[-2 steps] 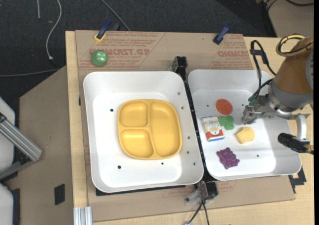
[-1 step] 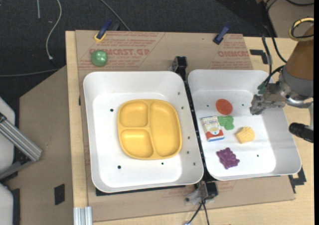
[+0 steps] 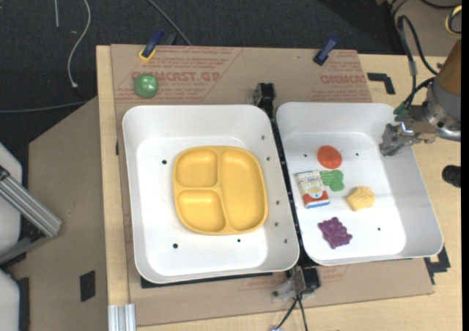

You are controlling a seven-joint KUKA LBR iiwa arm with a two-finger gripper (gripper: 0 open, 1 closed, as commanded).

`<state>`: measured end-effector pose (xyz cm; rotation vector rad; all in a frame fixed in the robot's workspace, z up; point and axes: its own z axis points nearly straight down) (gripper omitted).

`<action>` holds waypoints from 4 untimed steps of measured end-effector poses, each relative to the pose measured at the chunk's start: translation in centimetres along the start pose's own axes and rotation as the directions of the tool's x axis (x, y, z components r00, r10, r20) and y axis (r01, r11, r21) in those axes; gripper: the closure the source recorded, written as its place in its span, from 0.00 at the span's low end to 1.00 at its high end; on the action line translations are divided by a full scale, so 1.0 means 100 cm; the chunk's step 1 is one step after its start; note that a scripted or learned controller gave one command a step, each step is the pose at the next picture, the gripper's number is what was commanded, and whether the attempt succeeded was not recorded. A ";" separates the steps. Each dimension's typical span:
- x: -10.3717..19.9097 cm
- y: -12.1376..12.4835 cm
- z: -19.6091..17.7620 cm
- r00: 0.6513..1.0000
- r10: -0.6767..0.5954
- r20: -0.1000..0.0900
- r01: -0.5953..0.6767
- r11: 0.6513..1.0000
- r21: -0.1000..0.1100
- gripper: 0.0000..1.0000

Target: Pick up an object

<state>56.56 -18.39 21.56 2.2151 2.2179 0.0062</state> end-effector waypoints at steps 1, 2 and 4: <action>0.049 0.010 -0.012 1.000 -0.005 -0.003 0.005 1.000 0.004 1.00; 0.105 0.018 -0.002 1.000 -0.004 -0.005 0.004 1.000 0.010 1.00; 0.227 0.038 -0.019 1.000 -0.006 -0.004 0.006 1.000 0.005 1.00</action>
